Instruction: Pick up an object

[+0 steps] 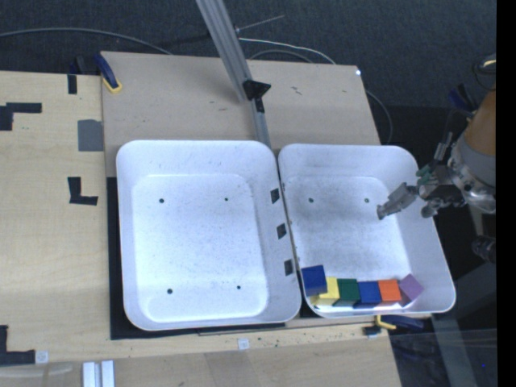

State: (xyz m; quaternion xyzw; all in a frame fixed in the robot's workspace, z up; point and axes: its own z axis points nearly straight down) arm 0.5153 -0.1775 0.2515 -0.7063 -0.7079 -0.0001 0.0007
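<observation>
Several small blocks lie in a row along the front wall of the right bin (339, 176): a blue block (313, 278), a yellow one (326, 294), a green one (347, 290), another blue one (369, 293), an orange one (389, 290) and a purple one (410, 285). My gripper (405, 209) hangs over the bin's right side, above and behind the blocks. Its fingers stand apart, open, with nothing between them. One grey finger (393, 200) points left and down toward the bin floor.
The left bin (193, 232) sits beside the right one, joined by black clips (280, 230). A slanted metal pole (223, 31) rises behind the bins. Cables run across the dark floor at the back. Yellow clamps sit at the bench's corners.
</observation>
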